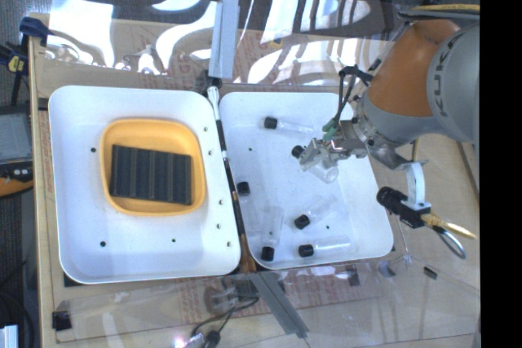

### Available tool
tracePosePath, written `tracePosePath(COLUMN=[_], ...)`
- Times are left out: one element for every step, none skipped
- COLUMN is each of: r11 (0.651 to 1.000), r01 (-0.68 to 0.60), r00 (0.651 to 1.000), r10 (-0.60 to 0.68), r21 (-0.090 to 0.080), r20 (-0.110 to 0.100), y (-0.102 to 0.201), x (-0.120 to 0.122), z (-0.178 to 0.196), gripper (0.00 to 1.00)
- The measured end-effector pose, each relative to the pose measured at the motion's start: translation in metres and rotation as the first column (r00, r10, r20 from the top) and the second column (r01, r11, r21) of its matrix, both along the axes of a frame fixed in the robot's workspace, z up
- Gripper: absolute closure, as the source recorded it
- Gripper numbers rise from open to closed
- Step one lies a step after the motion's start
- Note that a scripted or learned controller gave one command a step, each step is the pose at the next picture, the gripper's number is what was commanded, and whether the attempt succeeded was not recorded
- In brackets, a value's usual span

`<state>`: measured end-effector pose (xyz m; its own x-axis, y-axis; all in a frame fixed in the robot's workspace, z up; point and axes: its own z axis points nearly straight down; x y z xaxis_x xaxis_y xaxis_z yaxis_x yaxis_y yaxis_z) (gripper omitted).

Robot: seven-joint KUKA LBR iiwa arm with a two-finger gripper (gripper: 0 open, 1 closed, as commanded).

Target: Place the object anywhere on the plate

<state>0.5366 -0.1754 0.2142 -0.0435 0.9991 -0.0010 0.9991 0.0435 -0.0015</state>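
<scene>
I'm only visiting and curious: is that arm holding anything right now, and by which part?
It cannot be told. The gripper sits low in the right bin among clear capped tubes, too blurred to show a hold.

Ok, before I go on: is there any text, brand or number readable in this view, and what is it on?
"KU": large dark letters running down the grey arm casing, cut off at the picture's edge.
Nothing else is legible; the yellow plate, both white bins and the clear tubes show no readable marks.

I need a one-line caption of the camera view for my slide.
The gripper hovers over the right bin among clear tubes; the yellow plate waits in the left bin.
</scene>
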Motion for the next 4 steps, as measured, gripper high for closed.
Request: tracePosePath(r11=[0.997, 0.981, 0.949, 0.917], r01=[-0.074, -0.195, -0.314, -0.399], r00=[0.997, 0.981, 0.949, 0.917], r10=[0.074, 0.195, 0.314, 0.399], r21=[0.002, 0.002, 0.001, 0.001], r20=[-0.004, -0.002, 0.001, 0.001], y=[0.052, 0.14, 0.171, 0.204], x=[-0.003, 0.022, 0.037, 0.063], z=[-0.007, -0.023, -0.018, -0.013], gripper=[1.0, 1.0, 1.0, 1.0])
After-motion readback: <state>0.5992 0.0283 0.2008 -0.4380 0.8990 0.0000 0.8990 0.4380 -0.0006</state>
